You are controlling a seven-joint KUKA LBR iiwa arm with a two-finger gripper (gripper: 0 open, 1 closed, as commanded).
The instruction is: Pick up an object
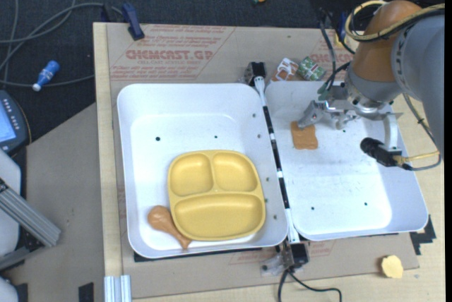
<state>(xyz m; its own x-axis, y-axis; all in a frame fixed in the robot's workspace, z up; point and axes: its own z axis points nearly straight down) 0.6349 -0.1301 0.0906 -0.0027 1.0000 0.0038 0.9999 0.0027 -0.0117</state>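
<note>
Toast (305,137). Lay flat on the floor of the right bin (353,212), up in its 10 o'clock corner, close to the wall shared with the left bin (141,110) but apart from it. Sat just beside the gripper (326,116), between 7 and 8 o'clock from it, not under it. Looked nearly square, with edges running about 12 to 6 and 3 to 9 and no clear long axis to line up with. Could not tell how wide the gripper stood; saw nothing held in it. Judged the pick not yet made: needed a short shift toward 7 or 8 o'clock, then a descent. Risked pushing so thin and flat a piece along the floor. Left bin carried a tray (214,195) and a drumstick (166,221) at its 7 o'clock corner.
</note>
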